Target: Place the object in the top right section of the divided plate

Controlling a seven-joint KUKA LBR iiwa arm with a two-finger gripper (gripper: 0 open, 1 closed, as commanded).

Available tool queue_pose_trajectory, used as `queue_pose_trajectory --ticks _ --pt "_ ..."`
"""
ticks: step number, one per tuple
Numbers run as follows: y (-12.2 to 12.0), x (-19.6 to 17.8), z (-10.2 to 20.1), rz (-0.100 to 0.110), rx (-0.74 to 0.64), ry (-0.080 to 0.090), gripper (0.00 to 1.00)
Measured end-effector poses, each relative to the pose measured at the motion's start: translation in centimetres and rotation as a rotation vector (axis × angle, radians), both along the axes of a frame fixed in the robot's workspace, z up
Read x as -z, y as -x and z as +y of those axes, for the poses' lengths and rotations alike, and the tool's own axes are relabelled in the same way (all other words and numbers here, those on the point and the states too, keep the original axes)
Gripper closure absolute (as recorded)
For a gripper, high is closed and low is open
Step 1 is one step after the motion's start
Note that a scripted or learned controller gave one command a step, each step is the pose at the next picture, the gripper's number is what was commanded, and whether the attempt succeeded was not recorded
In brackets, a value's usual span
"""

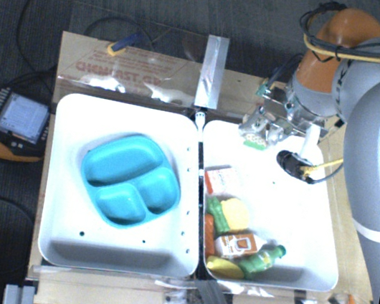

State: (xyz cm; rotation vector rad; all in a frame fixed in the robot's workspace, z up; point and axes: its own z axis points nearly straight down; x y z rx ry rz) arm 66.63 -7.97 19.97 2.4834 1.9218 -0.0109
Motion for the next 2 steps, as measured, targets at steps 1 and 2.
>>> queue_pose_trajectory --ticks 1,2 --pt "-0.01 -0.02 -0.02 0.0 0.0 0.0 0.0" --pt "0.0 -0.88 -0.02 0.002 -0.001 0.003 1.0"
